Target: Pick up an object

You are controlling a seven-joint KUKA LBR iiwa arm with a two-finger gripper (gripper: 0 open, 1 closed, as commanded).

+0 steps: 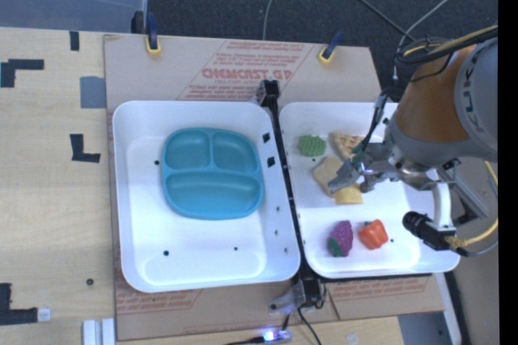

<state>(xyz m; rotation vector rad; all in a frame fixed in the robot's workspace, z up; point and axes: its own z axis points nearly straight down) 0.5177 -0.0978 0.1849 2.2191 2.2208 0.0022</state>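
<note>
Grey gripper [357, 176] hangs low in the right bin [405, 261], over tan and yellow food pieces [333, 176]; its grip state cannot be told. Nothing looks lifted yet, so picking remains.

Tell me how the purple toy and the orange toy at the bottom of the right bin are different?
The purple toy is bumpy like a bunch of grapes; the orange toy is smoother, with a bit of green on top. The purple toy sits left, nearer the divider; the orange toy right. Both are small, side by side in the right bin, away from the gripper.
</note>
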